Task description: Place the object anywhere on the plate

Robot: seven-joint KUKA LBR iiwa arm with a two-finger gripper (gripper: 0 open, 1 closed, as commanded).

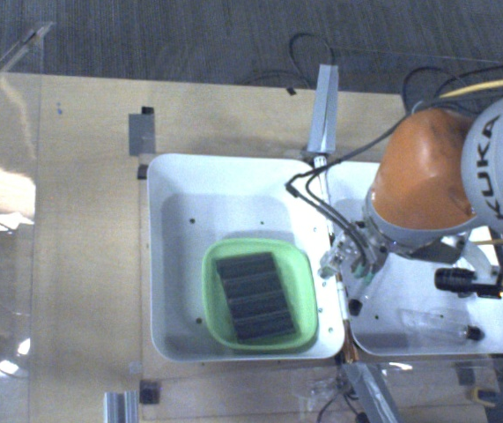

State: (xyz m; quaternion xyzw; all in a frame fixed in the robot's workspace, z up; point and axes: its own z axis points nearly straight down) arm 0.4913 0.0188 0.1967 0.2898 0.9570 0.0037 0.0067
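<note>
One dark ridged object on green plate, pincer state unclear.

Two bins side by side on bench. In left bin, toward its near right corner, plate bearing ridged block. Over right bin's left part, beside the shared wall, gripper beneath arm.

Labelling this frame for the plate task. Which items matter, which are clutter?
Job:
green plate, left bin
dark ridged block lying on the plate
gripper, above the divide between the bins

Lying about:
clear tube, right bin
black cables
</note>
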